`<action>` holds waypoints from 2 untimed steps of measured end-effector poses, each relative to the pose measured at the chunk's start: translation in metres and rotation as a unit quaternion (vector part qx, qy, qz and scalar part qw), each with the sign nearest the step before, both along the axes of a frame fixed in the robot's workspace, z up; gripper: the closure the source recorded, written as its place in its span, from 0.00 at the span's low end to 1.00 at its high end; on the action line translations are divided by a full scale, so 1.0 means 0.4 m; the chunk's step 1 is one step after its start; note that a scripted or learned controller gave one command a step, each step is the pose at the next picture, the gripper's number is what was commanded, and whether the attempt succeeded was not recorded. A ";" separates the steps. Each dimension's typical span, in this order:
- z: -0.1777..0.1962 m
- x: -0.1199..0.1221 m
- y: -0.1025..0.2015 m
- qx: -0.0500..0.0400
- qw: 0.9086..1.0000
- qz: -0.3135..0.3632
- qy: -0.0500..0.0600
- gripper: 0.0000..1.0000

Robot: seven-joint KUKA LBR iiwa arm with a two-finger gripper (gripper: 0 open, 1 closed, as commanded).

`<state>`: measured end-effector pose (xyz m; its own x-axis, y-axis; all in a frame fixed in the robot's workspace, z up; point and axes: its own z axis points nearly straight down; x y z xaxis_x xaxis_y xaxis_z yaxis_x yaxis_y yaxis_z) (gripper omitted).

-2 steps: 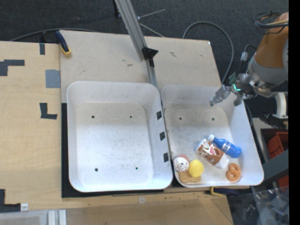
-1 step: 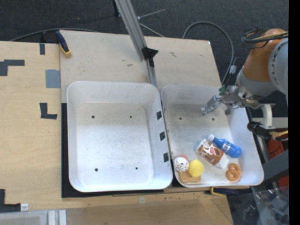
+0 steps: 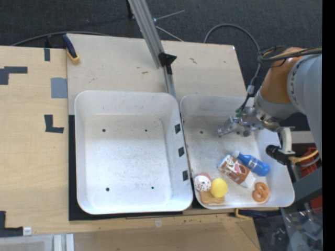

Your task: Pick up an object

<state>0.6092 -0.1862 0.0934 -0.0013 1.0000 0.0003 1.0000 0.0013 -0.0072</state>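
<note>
We are judging the reach step underway: the hand (image 3: 226, 130) is hovering over the right bin (image 3: 209, 109), above bare floor. The objects, a blue bottle (image 3: 252, 163) and yellow ball (image 3: 219, 187) among them, are lying near its front corner. Next, moving toward them and descending. We cannot tell the hand's opening; nothing is showing in it.

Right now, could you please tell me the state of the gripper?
Gripper: over the right bin, holding nothing visible; open or shut cannot be told.
</note>
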 end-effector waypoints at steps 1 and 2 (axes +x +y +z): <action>0.035 0.004 0.000 0.000 1.000 0.001 -0.002 1.00; 0.165 -0.014 -0.013 -0.001 1.000 0.000 -0.005 1.00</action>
<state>0.6034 -0.1915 0.1593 -0.0003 1.0000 -0.0015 1.0000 0.0003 0.0035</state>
